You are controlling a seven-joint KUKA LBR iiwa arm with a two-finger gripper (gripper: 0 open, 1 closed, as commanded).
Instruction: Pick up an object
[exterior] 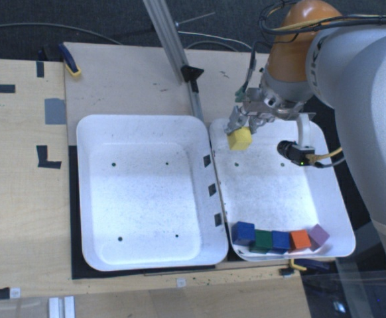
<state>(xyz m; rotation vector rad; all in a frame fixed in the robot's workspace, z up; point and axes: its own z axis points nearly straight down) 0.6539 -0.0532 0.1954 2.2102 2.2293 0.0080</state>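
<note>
On the left of the desk point(20, 177) stands the left bin point(146, 191), a shallow white tray whose floor shows a few small dark dots. A slanted metal rail point(170, 42) comes down from the top to the gap between the two trays. Next comes the right bin point(279, 191), and at its upper left corner the gripper point(241, 126) hangs from the grey arm with the orange band. A yellow block point(240, 138) sits just under the fingers and seems to be caught between them, so I judge that the gripper is clenched on this block, although the contact is small in the picture. The block looks a little raised above the bin floor, near the rim. Along the bottom edge of the right bin lies a row of blocks: blue point(244, 232), green point(264, 239), orange point(300, 240) and purple point(319, 234), close beside each other. The step in hand is probably the lift after the grasp. The next move calls for a straight rise, with the grip kept firm, because the block is held near its top and may slip.
</note>
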